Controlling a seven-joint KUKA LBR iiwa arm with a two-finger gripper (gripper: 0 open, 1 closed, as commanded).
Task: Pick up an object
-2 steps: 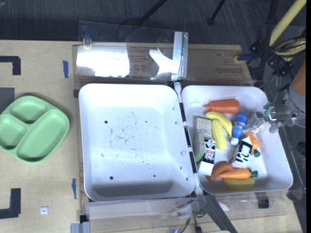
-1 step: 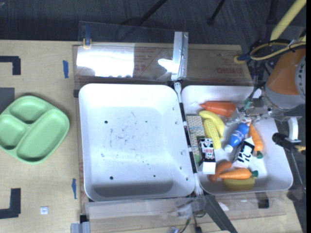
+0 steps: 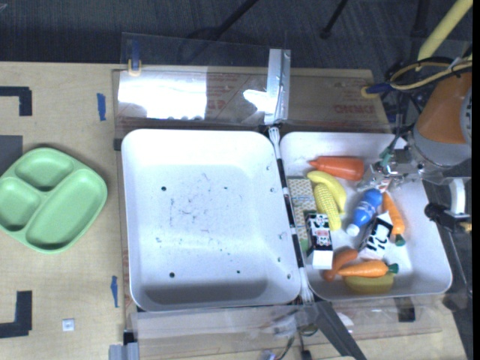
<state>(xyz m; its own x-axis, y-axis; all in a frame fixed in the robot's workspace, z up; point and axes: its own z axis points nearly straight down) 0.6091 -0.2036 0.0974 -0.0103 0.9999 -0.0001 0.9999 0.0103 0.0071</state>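
Note:
The right bin (image 3: 431,265) holds a heap of toy food. An orange carrot (image 3: 339,166) lies at its far end, with a yellow banana (image 3: 324,180) and a corn cob (image 3: 330,199) just in front of it. A blue bottle (image 3: 363,209), a second carrot (image 3: 395,217) and a black-and-white pack (image 3: 379,235) lie in the middle. A small carton (image 3: 320,232) and another carrot (image 3: 364,270) lie near the front. My gripper (image 3: 391,169) hangs low over the bin's far right part, just right of the top carrot and above the blue bottle.
The left bin (image 3: 202,216) stands beside the right one, with a shared rim between them. A green divided plate (image 3: 49,198) sits on the bench at far left. A clear panel (image 3: 202,88) stands behind the bins. Cables and a stand crowd the right side.

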